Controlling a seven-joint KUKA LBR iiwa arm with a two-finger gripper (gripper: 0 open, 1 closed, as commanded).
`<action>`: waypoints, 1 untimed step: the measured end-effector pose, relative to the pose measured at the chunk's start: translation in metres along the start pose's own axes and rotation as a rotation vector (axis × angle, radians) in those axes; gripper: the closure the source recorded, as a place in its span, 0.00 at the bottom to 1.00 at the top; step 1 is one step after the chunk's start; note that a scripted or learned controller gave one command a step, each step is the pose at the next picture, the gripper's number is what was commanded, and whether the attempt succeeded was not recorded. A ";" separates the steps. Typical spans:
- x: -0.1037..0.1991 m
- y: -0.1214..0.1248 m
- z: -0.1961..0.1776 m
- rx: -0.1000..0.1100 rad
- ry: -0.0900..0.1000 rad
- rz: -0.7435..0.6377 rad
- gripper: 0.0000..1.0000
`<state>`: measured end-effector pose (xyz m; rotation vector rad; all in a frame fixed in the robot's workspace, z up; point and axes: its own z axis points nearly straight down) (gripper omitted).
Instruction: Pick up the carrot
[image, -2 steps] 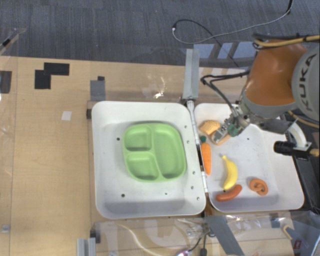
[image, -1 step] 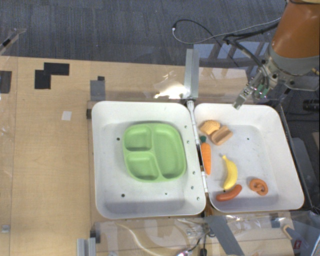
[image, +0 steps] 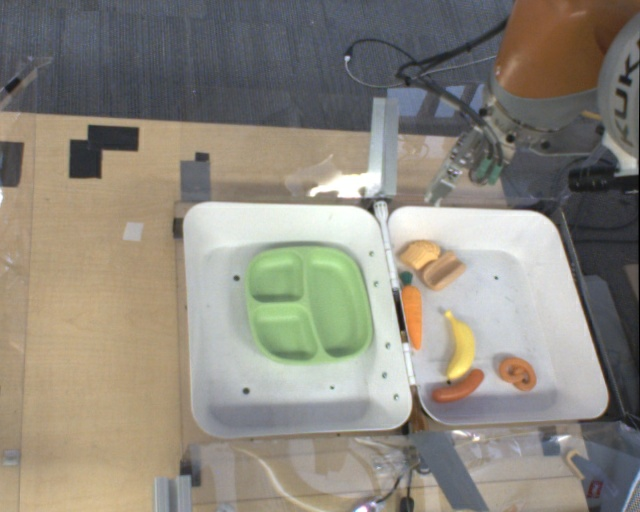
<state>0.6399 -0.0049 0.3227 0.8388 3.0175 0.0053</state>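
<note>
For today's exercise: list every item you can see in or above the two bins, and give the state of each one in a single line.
carrot: lying in right bin, against its left wall
banana: lying flat
sausage: lying beside banana's lower tip
pretzel: lying apart
bread pieces: touching each other
green tray: upright in left bin
gripper: raised beyond right bin's far edge, holding nothing

We read one marking: the letters "KU", possibly the start of a longer word cut by the frame edge, on the arm's (image: 560, 50) grey casing above the gripper (image: 462, 170).
</note>
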 end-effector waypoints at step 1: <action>-0.001 0.002 -0.014 -0.006 -0.008 -0.001 1.00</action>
